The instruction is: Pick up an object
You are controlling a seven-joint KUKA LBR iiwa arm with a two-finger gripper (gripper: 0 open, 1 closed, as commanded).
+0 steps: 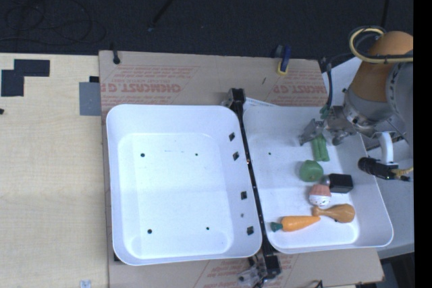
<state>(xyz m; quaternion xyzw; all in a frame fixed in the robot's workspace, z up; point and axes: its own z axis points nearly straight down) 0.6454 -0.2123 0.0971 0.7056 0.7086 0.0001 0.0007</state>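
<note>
Grey two-finger end effector (322,133) poised over the flat green block (320,149) in the right white bin (368,229); whether spread, I cannot tell. A straight descent, centred on the block and clear of the round green lump (311,170), would serve best.

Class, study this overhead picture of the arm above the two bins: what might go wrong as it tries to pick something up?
1. The tool is right over a green block, with a green ball close below, so it may nudge one while reaching for the other.
2. The toy carrot, wooden piece and small figure lie tightly bunched in the right bin, so a grab there may catch two or slip.
</note>
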